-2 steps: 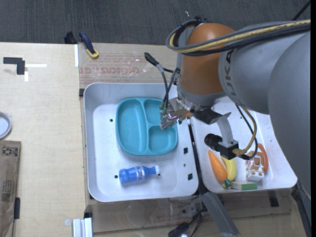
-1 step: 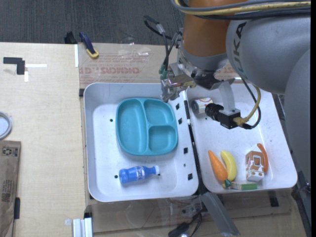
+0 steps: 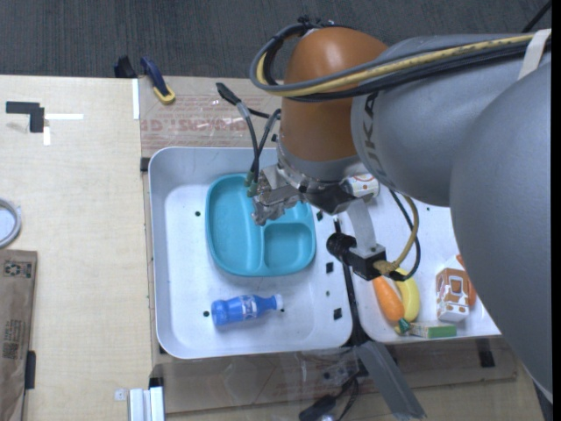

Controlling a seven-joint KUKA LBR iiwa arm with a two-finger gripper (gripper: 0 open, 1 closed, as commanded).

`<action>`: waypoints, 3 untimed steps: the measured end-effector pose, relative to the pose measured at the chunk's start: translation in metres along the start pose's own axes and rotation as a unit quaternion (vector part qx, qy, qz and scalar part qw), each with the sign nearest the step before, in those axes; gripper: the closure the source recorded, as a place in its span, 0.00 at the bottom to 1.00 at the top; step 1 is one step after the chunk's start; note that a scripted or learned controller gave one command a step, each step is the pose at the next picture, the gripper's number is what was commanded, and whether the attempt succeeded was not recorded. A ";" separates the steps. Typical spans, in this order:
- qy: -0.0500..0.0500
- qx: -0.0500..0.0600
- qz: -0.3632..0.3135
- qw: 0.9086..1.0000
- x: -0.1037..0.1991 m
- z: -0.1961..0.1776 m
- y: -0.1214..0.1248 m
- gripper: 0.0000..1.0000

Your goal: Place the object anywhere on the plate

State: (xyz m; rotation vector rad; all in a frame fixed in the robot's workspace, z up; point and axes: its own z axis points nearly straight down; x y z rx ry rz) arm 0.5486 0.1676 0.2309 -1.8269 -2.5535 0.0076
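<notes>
A blue sectioned plate (image 3: 241, 235) lies in the left bin (image 3: 175, 261). My gripper (image 3: 267, 202) hangs over the plate's right half, near the ridge between its compartments, and the arm's orange band and grey body cover much of the scene above it. A blue bottle with a white label (image 3: 245, 310) lies on its side in the same bin, in front of the plate. Nothing shows on the plate's visible parts.
The right bin (image 3: 394, 327) holds a carrot (image 3: 387, 298), a banana (image 3: 408, 298), a small orange-and-white carton (image 3: 453, 292) and a green-tipped stick (image 3: 429, 330). Cables loop around the wrist. A tape roll (image 3: 7, 224) and a brown packet (image 3: 16, 323) lie on the bench at left.
</notes>
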 end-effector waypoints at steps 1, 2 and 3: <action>-0.001 0.001 0.000 1.000 -0.001 -0.008 0.000 1.00; -0.001 -0.002 0.071 0.997 -0.014 -0.067 0.044 1.00; 0.000 0.000 0.008 1.000 0.037 -0.027 0.011 1.00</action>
